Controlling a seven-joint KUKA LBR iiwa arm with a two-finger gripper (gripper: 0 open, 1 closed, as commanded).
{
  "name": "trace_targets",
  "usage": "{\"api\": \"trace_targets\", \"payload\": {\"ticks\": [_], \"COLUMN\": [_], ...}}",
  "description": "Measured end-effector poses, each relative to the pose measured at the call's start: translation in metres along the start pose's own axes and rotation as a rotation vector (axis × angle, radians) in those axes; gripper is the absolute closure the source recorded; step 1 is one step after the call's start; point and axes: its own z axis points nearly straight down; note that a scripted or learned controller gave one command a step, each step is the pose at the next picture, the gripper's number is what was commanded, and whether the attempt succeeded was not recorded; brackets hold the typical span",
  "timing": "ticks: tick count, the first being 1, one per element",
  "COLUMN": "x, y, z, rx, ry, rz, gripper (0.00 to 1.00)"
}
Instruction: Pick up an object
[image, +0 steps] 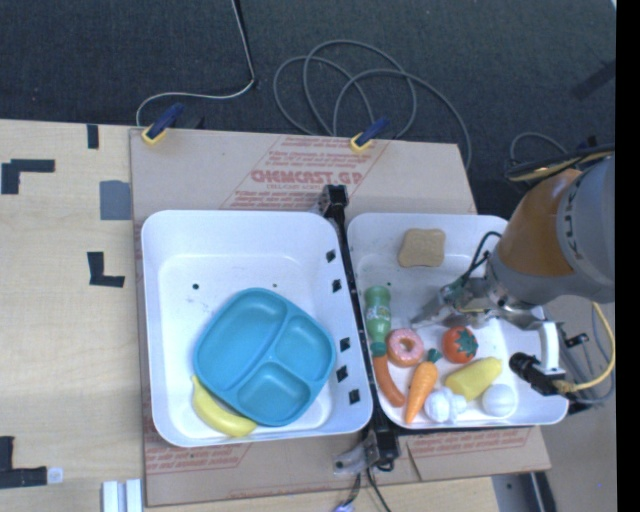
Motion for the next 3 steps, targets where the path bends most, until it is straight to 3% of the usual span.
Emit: {"api": "trace_targets", "payload": {"ticks": [1, 2, 3], "x": [-0.002, 0.045, 0.111], "y": [0.002, 0.041, 0.077], "z": [-0.018, -0.060, -0.108], "rx": [-0.005, -0.003, -0.004], "ry": [-0.002, 0.003, 0.003], "rz": [0.002, -0.003, -0.004], "gripper": [1.00, 1.00, 1.00]}}
